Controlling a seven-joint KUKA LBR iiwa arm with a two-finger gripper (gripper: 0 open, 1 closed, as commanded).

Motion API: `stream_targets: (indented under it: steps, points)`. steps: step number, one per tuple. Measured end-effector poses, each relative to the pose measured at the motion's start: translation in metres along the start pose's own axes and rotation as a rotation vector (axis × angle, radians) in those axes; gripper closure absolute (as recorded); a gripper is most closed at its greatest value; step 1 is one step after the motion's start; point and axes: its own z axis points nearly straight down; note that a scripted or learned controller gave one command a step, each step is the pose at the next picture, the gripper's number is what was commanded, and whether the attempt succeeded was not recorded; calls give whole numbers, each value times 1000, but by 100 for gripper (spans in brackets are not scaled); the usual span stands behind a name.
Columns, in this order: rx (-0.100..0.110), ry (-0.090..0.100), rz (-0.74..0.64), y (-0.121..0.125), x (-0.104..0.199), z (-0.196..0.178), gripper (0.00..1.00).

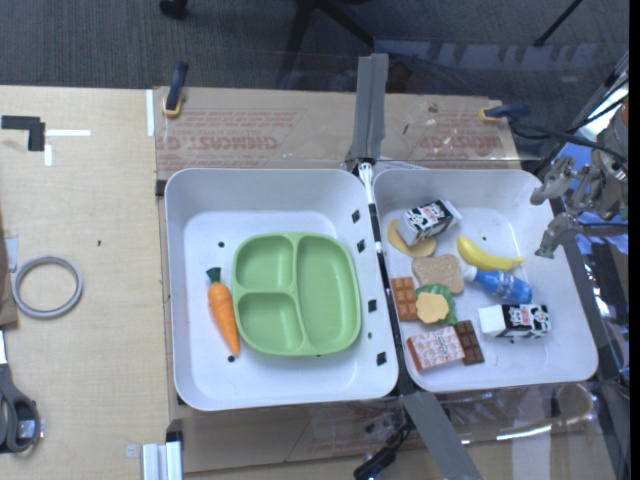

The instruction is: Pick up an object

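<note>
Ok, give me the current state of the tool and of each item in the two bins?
tool: over right bin's right edge, nothing visibly held
green tray: flat in left bin, compartments bare
carrot: lying beside tray's left side
banana: lying in right bin
blue bottle: on its side
milk carton: tipped over

Quick count: two white bins side by side. Left one's got one green divided plate and one toy carrot. Right one has two little milk cartons, one banana, one bread slice, two chocolate bars, one blue bottle and one burger-looking thing. One tape roll near the counter's left edge.
</note>
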Motion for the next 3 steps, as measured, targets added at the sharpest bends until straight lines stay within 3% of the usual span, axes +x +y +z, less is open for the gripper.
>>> stream_targets:
  steps: [1,2,3]
  points:
    - [-1,-12,290,10,-45,128,0]
    - [-3,-6,493,44,-50,125,0]
    - [2,2,921,77,-31,124,0]
